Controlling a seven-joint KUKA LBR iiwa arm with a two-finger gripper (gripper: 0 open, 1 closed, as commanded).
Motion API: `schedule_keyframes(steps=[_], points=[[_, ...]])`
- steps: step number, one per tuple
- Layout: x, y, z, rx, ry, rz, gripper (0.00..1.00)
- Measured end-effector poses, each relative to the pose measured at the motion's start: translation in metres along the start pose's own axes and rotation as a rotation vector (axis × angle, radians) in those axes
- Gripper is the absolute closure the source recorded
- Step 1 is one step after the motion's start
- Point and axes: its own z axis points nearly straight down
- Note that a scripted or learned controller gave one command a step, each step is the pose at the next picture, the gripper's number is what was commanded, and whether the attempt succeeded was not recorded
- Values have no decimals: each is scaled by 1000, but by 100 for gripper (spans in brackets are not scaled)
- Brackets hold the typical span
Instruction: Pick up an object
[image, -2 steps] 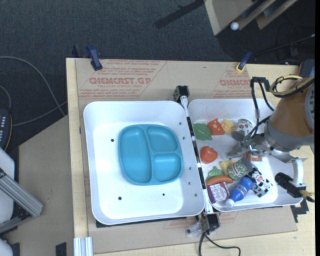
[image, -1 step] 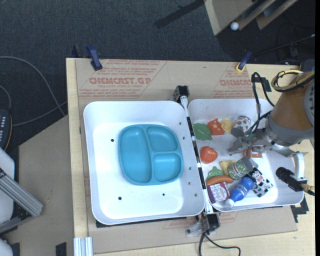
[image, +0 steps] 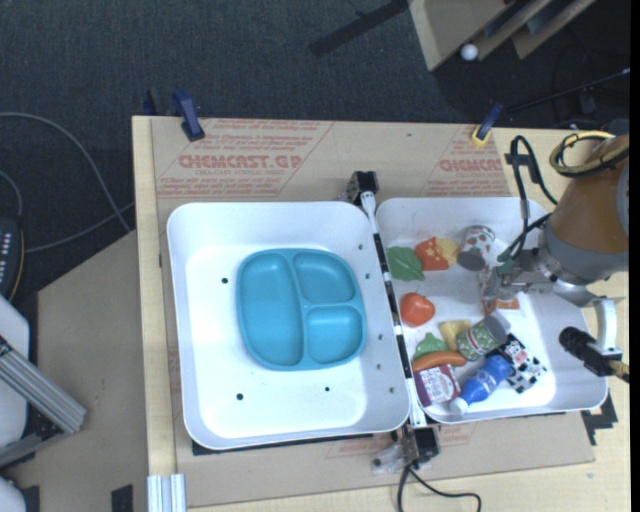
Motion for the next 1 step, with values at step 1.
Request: schedule_keyframes(steps=[1], points=[[0,0,0,1,0,0,0]])
